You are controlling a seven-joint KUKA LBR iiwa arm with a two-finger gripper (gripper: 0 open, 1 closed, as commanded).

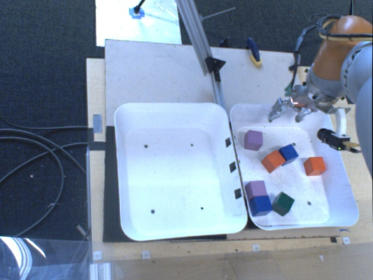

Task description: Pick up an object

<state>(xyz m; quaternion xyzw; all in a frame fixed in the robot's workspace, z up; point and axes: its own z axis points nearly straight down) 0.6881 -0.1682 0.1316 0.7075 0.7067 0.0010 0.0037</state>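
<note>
No text, label, brand, number or sign can be read anywhere in the camera view. The small grey tag (97,123) at the bench edge, at 9 o'clock from the left bin (134,214), is too small and blurred to show any letters. The small white marks (145,254) along the front edge of the bench, at 6 o'clock, are also too small to read.
</note>
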